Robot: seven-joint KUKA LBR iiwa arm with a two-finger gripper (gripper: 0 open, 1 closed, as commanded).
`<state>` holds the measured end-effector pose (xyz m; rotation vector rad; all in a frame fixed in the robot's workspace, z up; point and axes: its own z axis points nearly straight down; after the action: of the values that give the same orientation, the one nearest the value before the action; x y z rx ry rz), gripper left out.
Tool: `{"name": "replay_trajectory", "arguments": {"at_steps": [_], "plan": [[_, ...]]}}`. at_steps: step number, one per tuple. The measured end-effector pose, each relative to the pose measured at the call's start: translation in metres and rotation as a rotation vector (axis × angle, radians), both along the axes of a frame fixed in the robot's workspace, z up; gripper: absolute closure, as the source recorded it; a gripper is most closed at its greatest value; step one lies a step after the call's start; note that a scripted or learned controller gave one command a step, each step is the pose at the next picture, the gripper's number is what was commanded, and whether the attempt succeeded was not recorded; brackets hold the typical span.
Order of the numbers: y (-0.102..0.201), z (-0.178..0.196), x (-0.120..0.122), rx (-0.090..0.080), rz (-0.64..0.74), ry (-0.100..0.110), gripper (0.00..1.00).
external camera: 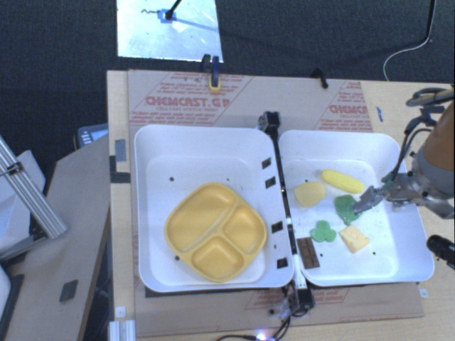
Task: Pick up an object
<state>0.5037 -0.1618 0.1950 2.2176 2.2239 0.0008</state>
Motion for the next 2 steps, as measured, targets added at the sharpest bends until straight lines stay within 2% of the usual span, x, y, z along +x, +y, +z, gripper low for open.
{"name": "replay_trajectory", "arguments": {"at_steps": [1,2], "plan": [[0.0,0.011,0.001,-0.001,0.002,-0.003,1.0],[0.063,0.089,0.094,0.0,0.011,-0.015,1.0]]}}
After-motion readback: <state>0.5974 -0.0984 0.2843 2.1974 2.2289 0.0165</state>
